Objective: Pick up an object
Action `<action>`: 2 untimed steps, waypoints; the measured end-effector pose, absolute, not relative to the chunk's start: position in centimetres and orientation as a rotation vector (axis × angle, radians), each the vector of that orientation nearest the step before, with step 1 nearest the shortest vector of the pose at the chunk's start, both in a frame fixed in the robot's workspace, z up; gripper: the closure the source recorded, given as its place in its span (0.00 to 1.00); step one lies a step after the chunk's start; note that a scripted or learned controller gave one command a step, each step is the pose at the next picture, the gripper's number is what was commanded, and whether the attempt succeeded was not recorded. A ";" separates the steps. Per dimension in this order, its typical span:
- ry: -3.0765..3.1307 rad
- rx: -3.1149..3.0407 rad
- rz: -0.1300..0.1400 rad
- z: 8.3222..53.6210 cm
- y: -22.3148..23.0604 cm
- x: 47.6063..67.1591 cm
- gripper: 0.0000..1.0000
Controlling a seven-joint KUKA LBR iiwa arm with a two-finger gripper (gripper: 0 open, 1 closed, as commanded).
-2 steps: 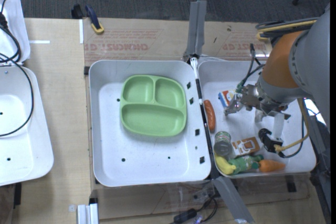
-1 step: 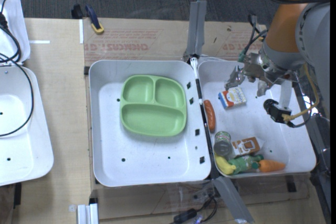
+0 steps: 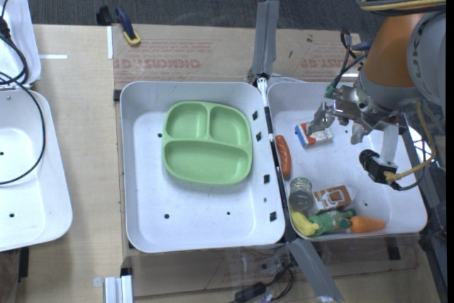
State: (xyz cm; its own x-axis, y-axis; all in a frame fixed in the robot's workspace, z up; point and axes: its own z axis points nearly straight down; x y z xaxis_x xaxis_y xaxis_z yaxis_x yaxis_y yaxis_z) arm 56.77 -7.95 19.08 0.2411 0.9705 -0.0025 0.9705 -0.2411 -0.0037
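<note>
Camera view: 2 white bins. Left bin (image 3: 142,223) holds 1 green divided plate (image 3: 208,142). Right bin (image 3: 404,213) holds 1 hot dog (image 3: 284,155), 1 can (image 3: 300,193), 1 brown box (image 3: 333,197), 1 banana (image 3: 303,223), 1 carrot (image 3: 366,224) and 1 small carton (image 3: 313,133). Gripper (image 3: 323,117) sits over the carton; grip state can't be told.

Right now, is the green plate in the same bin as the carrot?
No, the green plate lies in the left bin, while the carrot lies in the right bin.
</note>
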 end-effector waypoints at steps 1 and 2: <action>-2.042 -2.385 0.006 14.8 -12.6 58.6 0.00; -1.871 -2.525 0.004 17.1 -14.7 61.0 0.00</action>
